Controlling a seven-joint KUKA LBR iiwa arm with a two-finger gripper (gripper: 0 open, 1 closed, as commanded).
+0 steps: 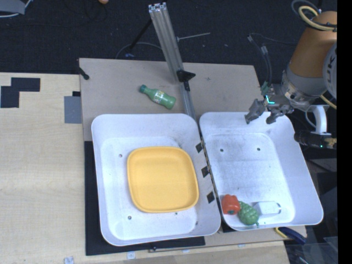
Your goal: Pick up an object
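Note:
In the right bin [258, 164], near its front edge, lie a red toy [230, 204], a green bumpy toy [248, 214] and a white oblong piece [268, 207], close together. A yellow square plate [163, 179] rests in the left bin [110, 147]. My gripper [262, 115] hangs over the far right corner of the right bin, well away from the toys, open with nothing between its fingers.
A small green bottle [158, 97] lies on the bench behind the left bin. A metal rail [171, 43] slants up from between the bins. Black clips [204, 170] sit on the shared wall of the bins.

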